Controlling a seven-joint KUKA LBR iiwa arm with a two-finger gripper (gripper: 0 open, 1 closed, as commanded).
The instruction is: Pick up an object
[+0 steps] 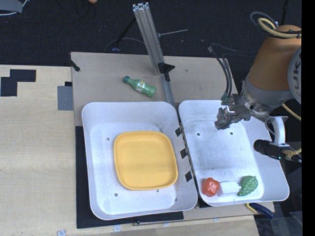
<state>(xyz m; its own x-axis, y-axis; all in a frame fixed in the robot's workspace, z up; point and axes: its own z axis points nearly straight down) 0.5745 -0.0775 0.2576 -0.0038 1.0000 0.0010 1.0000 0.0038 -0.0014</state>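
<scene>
Gripper over upper part of right bin, can't tell if open or closed, nothing seen held.

Nearest the gripper: bare white floor of the right bin, directly under and around it. Further out, toward the bin's near edge, three small objects in a row, well apart from the gripper: red object, white block just beside it, green bumpy object on the block's other side. On the gripper's far side across the divider, left bin holds a yellow square plate, lying flat. Beyond that bin's back rim, a green bottle lies on its side on the bench, near a slanted metal rail. Arm enters from the right, orange band above wrist.
</scene>
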